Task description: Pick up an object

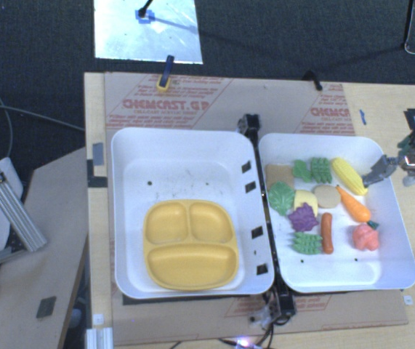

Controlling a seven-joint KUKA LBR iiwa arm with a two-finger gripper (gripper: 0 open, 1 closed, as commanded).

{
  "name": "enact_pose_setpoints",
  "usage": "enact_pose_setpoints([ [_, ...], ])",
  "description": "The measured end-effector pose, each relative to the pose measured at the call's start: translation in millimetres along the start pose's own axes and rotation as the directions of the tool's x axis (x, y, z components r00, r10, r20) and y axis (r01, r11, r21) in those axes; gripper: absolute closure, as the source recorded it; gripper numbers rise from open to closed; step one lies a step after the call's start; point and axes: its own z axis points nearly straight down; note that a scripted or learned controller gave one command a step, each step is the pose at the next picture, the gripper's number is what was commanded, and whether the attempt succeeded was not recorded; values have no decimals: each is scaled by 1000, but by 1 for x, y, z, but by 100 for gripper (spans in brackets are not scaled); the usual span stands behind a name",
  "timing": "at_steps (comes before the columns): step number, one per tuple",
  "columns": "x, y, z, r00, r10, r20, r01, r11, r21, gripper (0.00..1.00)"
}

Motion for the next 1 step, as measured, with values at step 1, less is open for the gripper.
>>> enact_pose_setpoints([
  [1, -9, -39, 148, 1000, 5, -5, -5, 1000, 15, 0],
])
